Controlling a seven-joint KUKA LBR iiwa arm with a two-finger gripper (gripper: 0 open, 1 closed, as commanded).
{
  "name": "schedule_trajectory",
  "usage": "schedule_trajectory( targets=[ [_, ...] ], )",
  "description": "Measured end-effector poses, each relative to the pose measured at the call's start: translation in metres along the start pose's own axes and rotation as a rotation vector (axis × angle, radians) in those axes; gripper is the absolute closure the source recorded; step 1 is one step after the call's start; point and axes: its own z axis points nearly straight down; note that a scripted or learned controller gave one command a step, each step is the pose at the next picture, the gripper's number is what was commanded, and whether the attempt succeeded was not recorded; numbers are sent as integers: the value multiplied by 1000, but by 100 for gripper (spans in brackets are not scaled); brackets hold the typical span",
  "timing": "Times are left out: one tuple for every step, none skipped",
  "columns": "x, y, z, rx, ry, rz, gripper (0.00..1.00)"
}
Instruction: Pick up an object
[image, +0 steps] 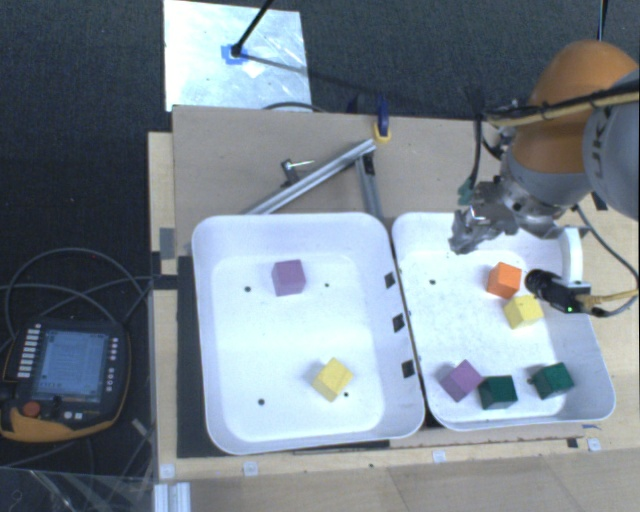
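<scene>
On the bench, the left bin (205, 300) holds a purple cube (288, 277) and a yellow cube (332, 379). In the right bin (432, 330), the claw (467, 236) hangs near the far edge, nothing visibly in its grip. The orange cube (504, 280) lies just right of it, nearer the camera.

From my station, the arm (585, 110) is cut off by the right edge. The gripper (468, 232) is blurred; I cannot judge its state.
</scene>
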Motion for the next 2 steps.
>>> schedule_trajectory(
  targets=[
    [64,13,2,0,1,-1,100],
    [118,32,11,1,1,0,100]
  ],
)
